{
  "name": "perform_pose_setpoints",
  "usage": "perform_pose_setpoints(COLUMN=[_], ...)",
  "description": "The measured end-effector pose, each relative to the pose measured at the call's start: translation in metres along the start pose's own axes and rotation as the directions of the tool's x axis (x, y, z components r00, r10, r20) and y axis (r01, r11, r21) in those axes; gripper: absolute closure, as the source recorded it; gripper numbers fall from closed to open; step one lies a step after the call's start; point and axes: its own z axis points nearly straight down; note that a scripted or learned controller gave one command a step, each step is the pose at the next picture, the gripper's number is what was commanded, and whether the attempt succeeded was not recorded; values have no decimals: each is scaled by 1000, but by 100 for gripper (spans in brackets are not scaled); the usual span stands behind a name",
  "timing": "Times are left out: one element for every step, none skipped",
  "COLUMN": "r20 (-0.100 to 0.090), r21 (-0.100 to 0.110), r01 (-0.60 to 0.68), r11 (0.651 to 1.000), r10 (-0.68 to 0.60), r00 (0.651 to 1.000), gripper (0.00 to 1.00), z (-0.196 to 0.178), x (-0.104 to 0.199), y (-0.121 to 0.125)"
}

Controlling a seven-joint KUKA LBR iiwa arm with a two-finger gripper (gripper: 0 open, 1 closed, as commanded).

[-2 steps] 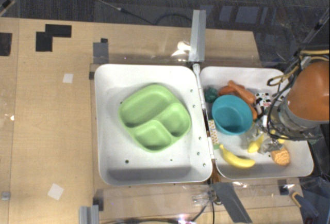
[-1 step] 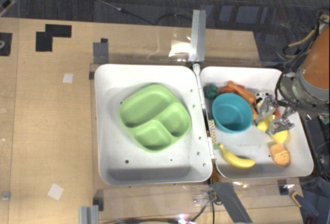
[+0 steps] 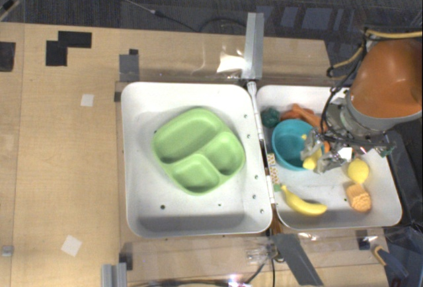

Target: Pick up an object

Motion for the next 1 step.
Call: perform_pose_setpoints(r20=[10], r21=[12], r01=[-61], r11=[998], r10=[61], r00=[998], gripper=[100], z=[39], x=[12], y=[23])
